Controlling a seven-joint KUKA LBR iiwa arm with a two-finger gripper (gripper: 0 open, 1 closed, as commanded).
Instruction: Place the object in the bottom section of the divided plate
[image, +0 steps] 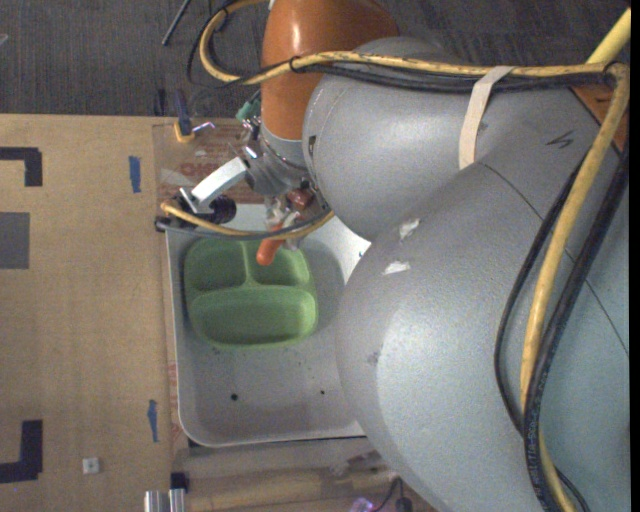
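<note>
A green divided plate (250, 300) lies in the white bin (260, 410), with two small sections at its upper end and one large section at its lower end. My gripper (276, 226) hangs over the plate's upper edge. A small orange object (268, 250) sits between its fingertips and dangles over the upper right small section, near the divider. The gripper is shut on it. The large grey arm hides the bin's right side.
The bin's bare white floor (270, 395) stretches below the plate. A cardboard-coloured bench surface (80, 300) with black and blue tape marks lies to the left. Yellow cables (225, 225) loop around the wrist, close to the bin's upper rim.
</note>
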